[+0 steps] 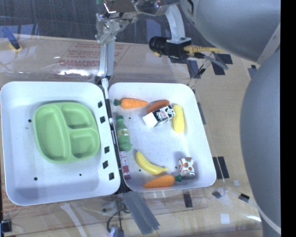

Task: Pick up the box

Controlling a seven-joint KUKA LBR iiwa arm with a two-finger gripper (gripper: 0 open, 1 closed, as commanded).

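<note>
White with a cow pattern, the box (159, 116) lies in the right bin (200, 132), between a carrot (133, 103) and a corn cob (178, 118). Farther off, we see the gripper (107, 26) beyond both bins; its state we cannot tell.

Two white plastic bins (19, 191) looking smooth and matt, divided green plastic tray (66, 131) showing a soft sheen, small black-and-white printed cardboard box (159, 116) at two o'clock, grey arm shell (237, 14) gleaming glossy
</note>
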